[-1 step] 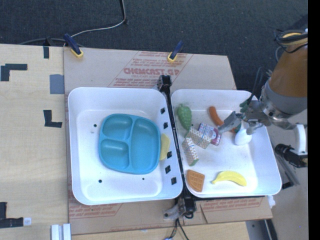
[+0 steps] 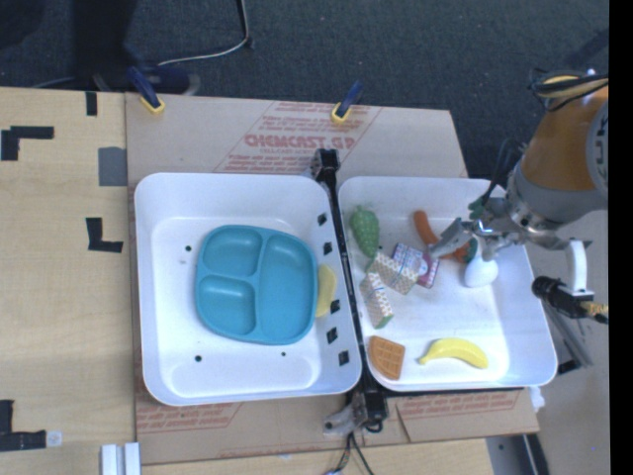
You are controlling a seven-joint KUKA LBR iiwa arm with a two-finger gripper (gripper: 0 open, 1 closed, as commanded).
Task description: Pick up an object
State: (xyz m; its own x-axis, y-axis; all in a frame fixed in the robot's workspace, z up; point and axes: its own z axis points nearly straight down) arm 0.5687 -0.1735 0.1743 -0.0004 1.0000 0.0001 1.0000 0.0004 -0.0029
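My hand [image 2: 473,237] hangs low over the right bin [image 2: 514,334], toward the right of the frame, its fingers spread apart and clamped on nothing. Just beside it lie an orange carrot [image 2: 425,228] and a small white object [image 2: 480,270]. A yellow banana [image 2: 455,352] lies toward the frame's bottom, and a blue divided plate [image 2: 255,283] sits in the left bin [image 2: 168,354].

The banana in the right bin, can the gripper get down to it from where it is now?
Probably yes. The banana lies alone on bare bin floor, with the gripper above the same bin and nothing between them.
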